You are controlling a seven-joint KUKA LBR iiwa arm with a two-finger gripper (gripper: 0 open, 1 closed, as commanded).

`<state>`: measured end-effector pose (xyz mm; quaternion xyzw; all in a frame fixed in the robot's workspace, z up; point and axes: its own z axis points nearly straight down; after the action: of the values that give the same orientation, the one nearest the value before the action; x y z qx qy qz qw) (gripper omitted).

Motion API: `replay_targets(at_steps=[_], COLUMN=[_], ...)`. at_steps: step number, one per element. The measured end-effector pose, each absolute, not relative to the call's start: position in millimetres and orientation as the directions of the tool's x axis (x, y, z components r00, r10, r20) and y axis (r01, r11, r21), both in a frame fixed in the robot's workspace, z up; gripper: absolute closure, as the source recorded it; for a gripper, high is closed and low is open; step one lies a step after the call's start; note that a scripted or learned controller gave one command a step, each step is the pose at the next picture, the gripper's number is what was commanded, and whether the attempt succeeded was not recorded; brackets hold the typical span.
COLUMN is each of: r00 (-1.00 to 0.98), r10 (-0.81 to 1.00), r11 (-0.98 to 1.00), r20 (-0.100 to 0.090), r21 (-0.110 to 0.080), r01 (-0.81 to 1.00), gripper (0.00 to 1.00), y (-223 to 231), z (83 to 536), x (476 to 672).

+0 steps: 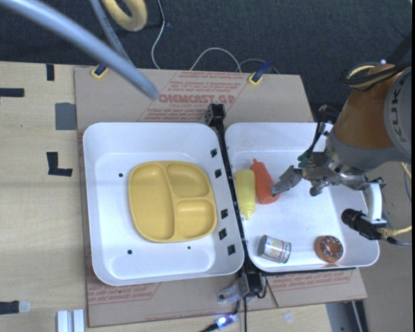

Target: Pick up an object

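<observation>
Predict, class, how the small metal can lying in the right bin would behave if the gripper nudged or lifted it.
The can lies on its side on the bin floor, so a nudge would probably roll it. Its shiny metal wall looks smooth, so fingers might slip. It seems rigid and unlikely to crush under a light squeeze.

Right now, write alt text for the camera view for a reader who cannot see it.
The gripper of a grey and orange arm reaches into the right bin beside an orange carrot and a yellow banana. A small can and a brown doughnut lie nearer. The left bin holds a yellow divided plate.
</observation>
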<state>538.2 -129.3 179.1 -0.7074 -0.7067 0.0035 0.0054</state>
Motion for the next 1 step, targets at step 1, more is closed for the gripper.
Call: replay_targets(at_steps=[1], r00=[-0.002], r10=[1.0], r11=[0.002], r20=[0.001], r21=[-0.003], r01=[1.0], gripper=[0.0], y=[-129.2], z=[184.0], x=[540.9])
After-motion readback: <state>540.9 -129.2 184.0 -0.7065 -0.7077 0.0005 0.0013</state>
